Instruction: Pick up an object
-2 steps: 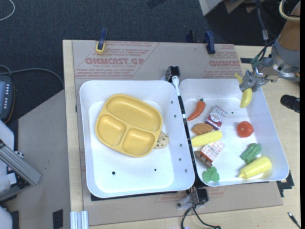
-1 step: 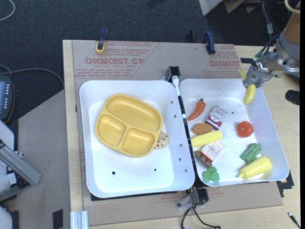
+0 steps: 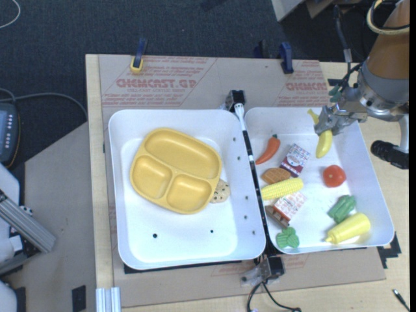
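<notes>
Arm: the gripper (image 3: 329, 123) is seen at the upper right of the right bin (image 3: 380, 197), low over its far end.
Gripper state: a small yellow banana (image 3: 323, 144) hangs just below the fingers; its top end appears to be pinched between them, though the contact is partly hidden by the gripper body, so the hold is judged probable, not certain.
Object position: the banana is upright, near the bin's upper right wall, apart from the tomato (image 3: 333, 175) below it.
Handling: it is judged a light, hollow plastic toy, stiff and smooth, hence slippery; a grip at the tip is likely to let it swing or slide out. A grip across the middle of the curve would be firmer.
Other contents, right bin: red chili (image 3: 268, 150), corn cob (image 3: 281, 188), two small printed packets (image 3: 296, 158) (image 3: 288, 207), broccoli (image 3: 286, 238), green pepper (image 3: 342, 207), yellow bottle-shaped piece (image 3: 349, 228).
Left bin (image 3: 130, 239): a yellow divided plate (image 3: 174, 169), with a cookie (image 3: 220, 191) at its lower right edge.
Risk: the banana could be dropped during lifting.
</notes>
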### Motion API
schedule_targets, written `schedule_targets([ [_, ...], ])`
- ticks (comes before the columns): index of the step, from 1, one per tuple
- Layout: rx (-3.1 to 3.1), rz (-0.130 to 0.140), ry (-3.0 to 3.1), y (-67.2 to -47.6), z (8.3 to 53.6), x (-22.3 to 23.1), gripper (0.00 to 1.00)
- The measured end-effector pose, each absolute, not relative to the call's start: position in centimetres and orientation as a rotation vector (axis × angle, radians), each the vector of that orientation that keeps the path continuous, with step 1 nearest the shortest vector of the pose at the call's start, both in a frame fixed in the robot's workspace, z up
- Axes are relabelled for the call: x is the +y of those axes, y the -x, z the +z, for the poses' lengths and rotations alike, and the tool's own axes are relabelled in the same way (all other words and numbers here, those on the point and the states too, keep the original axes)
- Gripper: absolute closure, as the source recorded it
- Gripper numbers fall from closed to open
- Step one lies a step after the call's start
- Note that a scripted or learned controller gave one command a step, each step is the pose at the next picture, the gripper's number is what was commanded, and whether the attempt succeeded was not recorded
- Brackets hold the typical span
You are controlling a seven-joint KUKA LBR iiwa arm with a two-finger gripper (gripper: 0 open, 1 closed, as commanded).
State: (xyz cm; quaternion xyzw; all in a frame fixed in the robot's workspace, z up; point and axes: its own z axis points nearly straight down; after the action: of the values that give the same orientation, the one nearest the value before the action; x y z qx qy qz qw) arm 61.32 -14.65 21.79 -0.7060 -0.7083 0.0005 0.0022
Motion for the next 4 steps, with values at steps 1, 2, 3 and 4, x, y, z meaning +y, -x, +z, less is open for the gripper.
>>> schedule_targets([
  [1, -2.221, 0.002, 2.216, -57.7, 22.6, -11.8, 1.00],
  [2, -2.223, 0.001, 2.213, -53.9, 23.4, -7.2, 1.00],
  [3, -2.219, 0.004, 2.217, -52.4, 21.6, -6.1, 1.00],
  [4, -2.222, -0.003, 2.225, -52.6, 23.4, -6.6, 1.00],
])
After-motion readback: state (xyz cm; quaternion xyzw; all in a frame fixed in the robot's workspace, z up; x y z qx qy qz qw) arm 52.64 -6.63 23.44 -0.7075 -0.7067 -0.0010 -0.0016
